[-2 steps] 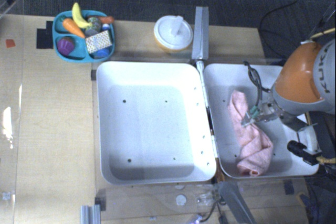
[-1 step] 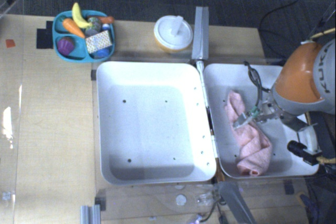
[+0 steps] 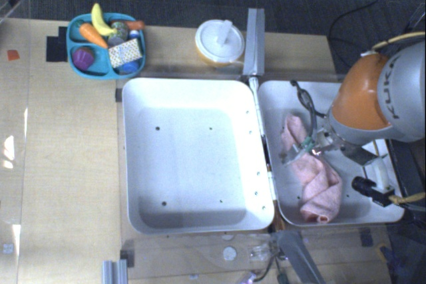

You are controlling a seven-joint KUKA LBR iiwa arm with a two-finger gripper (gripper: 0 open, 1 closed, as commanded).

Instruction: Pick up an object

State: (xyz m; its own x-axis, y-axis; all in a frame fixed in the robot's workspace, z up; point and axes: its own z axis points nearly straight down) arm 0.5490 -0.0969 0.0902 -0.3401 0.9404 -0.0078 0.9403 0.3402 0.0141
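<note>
1. One object matters here: a pink cloth [image 3: 313, 176], crumpled and lying in the right bin [image 3: 373, 209], the bin nearer the arm.
2. The cloth is long and narrow. Its long axis runs from the middle of that bin, close to the wall shared with the left bin [image 3: 193, 149], down toward the bin's near edge, where the bulkier folded end rests.
3. The gripper [image 3: 307, 148] reaches in from the right, at the end of a grey arm with an orange band [image 3: 356, 103]. It sits right over the cloth's upper half, so the cloth lies directly beneath it and stretches away toward the near edge.
4. The gripper seems to touch or press into the fabric near the cloth's waist, though the contact is hard to confirm from this angle.
5. I cannot tell the state of the gripper, nor whether any cloth is caught in it.
6. My judgement: the coming move turns on closing at this spot and lifting straight up.
</note>
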